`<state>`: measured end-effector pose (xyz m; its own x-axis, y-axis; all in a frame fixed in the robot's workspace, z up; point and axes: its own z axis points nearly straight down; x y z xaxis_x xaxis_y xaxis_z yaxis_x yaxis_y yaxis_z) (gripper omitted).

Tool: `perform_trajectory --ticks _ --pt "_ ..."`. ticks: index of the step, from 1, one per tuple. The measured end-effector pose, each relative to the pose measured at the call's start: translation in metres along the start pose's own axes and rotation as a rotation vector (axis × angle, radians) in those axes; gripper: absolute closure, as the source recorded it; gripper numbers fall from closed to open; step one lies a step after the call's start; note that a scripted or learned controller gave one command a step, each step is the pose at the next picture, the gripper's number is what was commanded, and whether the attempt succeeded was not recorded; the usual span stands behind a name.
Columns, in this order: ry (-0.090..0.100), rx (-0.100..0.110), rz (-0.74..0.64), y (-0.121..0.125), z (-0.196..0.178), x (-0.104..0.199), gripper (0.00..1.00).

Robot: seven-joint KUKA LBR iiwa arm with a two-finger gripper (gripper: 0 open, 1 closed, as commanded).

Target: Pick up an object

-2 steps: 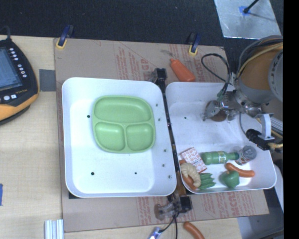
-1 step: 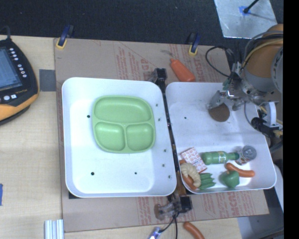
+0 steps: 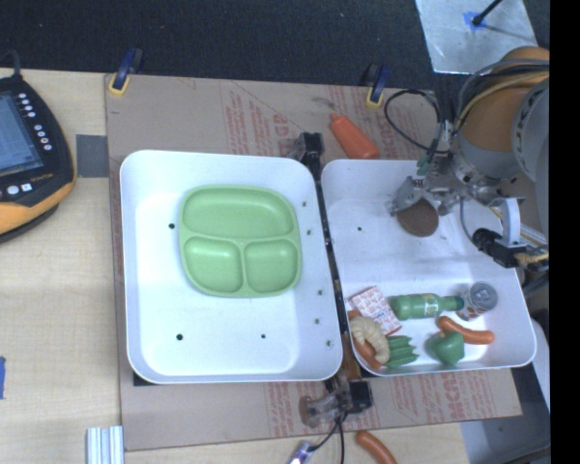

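While left bin [image 3: 145,259] holds green tray [image 3: 240,239], right bin [image 3: 367,187] toys

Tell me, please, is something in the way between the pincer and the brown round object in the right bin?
Nothing visible stands between them. The pincer hangs directly over the brown round object in the upper part of the right bin. The other items, such as the green bottle, lie apart along the bin's lower edge.

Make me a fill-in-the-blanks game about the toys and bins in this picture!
1. The light green divided plastic plate lies in the ____ white bin.
2. The green plastic bottle lies in the ____ white bin.
3. The orange plastic carrot lies ____ both bins, on the brown cardboard mat.

Missing words: left; right; outside
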<state>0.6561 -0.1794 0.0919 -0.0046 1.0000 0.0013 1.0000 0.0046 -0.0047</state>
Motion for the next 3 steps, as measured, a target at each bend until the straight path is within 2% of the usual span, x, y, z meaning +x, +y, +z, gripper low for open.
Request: perform_trajectory --ticks 2,3 --pt "0.001 0.004 0.000 0.000 0.000 0.025 0.00" --pt "-0.003 -0.005 0.001 0.000 -0.113 0.009 0.00"
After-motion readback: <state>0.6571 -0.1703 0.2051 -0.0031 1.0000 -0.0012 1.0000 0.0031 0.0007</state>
